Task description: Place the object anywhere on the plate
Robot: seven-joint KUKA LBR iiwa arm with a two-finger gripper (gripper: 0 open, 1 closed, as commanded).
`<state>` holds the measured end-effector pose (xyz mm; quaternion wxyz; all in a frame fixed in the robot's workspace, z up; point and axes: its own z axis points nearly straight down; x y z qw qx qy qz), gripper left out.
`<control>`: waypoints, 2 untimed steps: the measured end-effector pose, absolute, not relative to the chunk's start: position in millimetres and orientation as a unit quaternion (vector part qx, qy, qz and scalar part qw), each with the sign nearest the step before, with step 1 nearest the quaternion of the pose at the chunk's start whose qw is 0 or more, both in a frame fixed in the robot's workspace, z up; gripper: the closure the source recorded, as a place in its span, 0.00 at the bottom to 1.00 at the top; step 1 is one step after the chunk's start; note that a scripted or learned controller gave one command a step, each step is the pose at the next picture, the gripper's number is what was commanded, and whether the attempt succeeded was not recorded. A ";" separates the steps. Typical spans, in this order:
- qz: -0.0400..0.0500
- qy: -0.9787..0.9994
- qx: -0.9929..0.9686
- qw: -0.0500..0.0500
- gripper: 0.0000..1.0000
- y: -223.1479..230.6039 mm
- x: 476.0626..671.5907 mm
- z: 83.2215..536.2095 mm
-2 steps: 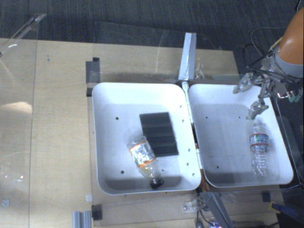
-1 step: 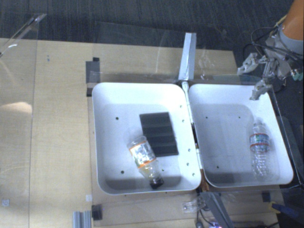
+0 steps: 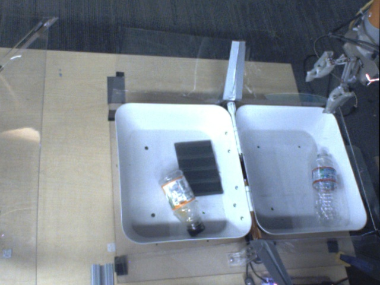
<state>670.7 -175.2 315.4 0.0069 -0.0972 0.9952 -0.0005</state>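
A pale wooden bench (image 3: 65, 177) with a smooth, matte top carries two shallow white plastic bins with rounded corners, set side by side and touching along a central seam. The left bin (image 3: 136, 135) holds a black rectangular plate (image 3: 199, 167), ridged in parallel bands and lying flat, slightly turned. Just beside its lower left corner lies a crumpled clear plastic bottle (image 3: 180, 202) with an orange-and-white label and a dark cap, tilted toward the bin's near wall. The right bin (image 3: 279, 153) holds a clear water bottle (image 3: 324, 186) with a blue-and-red label, lying lengthwise near its right wall. The gripper (image 3: 332, 79) hangs above the right bin's far right corner, metal fingers spread wide, holding nothing.
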 end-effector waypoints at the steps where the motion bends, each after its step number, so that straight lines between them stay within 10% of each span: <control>1: -0.001 0.995 -0.098 0.013 1.00 -173.9 672.8 329.3; 2: -0.002 0.949 -0.316 0.006 1.00 -204.2 644.8 418.8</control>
